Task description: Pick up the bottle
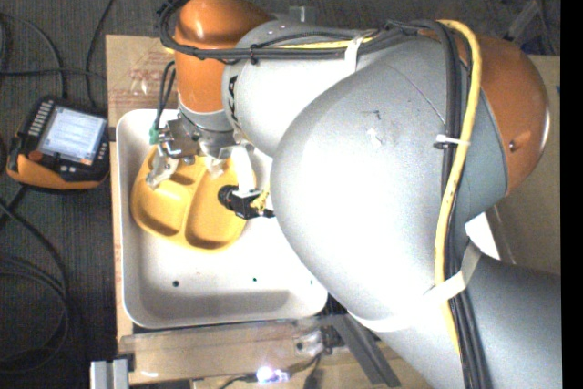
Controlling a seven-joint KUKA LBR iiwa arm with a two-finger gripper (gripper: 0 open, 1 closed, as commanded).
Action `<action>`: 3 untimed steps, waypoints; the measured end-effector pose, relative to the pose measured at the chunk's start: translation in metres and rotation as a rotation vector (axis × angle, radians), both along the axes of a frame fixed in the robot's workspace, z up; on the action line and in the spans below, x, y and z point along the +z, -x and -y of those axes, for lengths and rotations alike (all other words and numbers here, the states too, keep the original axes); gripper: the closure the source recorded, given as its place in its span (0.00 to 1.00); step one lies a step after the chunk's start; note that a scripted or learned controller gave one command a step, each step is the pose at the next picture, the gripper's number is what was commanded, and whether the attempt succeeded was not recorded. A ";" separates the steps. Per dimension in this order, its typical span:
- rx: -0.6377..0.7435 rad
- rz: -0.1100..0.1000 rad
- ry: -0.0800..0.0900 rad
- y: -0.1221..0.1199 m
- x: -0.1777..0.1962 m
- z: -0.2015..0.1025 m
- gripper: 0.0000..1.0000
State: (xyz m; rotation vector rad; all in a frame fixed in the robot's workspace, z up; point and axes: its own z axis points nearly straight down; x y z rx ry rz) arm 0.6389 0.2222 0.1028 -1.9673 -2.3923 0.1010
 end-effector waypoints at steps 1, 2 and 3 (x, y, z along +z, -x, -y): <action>0.004 -0.020 0.011 0.005 0.004 -0.001 1.00; 0.202 0.072 -0.026 -0.014 0.119 0.009 1.00; 0.680 0.065 -0.045 0.003 0.186 0.021 1.00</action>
